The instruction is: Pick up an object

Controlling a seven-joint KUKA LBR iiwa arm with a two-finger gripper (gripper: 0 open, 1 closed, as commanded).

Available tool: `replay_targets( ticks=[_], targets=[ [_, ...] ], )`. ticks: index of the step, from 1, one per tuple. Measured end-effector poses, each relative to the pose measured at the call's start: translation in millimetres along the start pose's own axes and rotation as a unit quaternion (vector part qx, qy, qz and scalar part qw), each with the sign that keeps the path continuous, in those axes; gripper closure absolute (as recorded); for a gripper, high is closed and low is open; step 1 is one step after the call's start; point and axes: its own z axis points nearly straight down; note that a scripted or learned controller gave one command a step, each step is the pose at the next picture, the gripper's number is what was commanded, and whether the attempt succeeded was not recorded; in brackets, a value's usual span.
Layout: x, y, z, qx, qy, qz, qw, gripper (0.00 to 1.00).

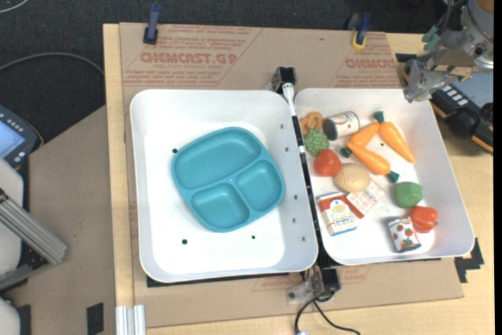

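The hand [417, 86] hovers just outside the right bin's [451, 192] upper right corner with nothing visibly in it, its opening unclear, while the toy foods, among them an orange carrot [394, 140], lie clustered inside within reach.

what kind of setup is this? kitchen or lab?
Likely a robotics lab bench, not a kitchen: two white bins clamped on a board, toy food in the right one, a teal divided plate in the left, the gripper alongside.
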Motion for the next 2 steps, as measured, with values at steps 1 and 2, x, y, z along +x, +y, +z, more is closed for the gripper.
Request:
replay_targets(
  ticks=[1, 2],
  targets=[
    [42.8, -60.1, -9.1, -0.006, 0.0, -0.002, 1.0, 1.0],
    [100.3, -103.1, 6.6, -0.005, 0.001, -0.003, 1.0, 1.0]
  ],
)
